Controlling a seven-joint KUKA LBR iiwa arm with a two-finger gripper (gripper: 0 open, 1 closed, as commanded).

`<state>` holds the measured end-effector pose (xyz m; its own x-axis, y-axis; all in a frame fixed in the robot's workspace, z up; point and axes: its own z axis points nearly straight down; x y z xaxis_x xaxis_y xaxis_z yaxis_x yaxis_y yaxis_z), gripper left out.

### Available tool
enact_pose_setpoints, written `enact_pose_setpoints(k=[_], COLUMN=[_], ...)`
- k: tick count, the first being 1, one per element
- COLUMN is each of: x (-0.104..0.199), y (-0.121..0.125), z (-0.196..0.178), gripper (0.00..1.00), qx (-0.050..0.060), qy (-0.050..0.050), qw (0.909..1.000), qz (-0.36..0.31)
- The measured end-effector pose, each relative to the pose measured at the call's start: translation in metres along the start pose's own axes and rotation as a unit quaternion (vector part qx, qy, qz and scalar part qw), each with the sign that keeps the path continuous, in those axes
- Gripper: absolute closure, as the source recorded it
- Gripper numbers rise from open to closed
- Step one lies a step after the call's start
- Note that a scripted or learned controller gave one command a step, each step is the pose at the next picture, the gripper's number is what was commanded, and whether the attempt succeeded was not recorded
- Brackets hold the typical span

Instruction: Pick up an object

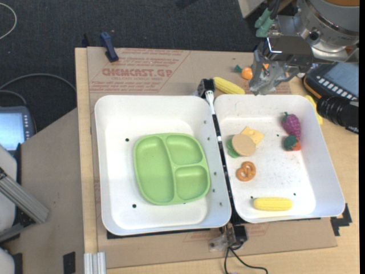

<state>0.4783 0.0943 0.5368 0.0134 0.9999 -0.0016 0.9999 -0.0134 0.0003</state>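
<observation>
Camera view | jaws [263, 80] above right bin [325, 153] far rim | sandwich [244, 144] near divider

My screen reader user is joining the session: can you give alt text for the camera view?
The gripper hangs above the far edge of the right bin, which holds a sandwich, pretzel, corn cob and grapes. The left bin holds a green divided plate.

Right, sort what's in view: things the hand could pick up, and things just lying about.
For the pick:
pretzel
yellow corn cob
purple grapes
sandwich
the hand, above the right bin's far rim

Lying about:
green divided plate
blue clamp
second corn cob outside the bins
</observation>
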Motion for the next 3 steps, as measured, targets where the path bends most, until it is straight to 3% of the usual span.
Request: enact_pose_setpoints(k=[1,2,3], x=[0.061,0.114,0.131], y=[0.000,-0.001,-0.003], z=[0.034,0.000,0.183], gripper=[1.00,1.00,1.00], qx=[0.003,-0.002,0.009], qy=[0.000,0.003,-0.003], qw=[1.0000,0.9999,0.9999], qz=[-0.010,-0.010,-0.007])
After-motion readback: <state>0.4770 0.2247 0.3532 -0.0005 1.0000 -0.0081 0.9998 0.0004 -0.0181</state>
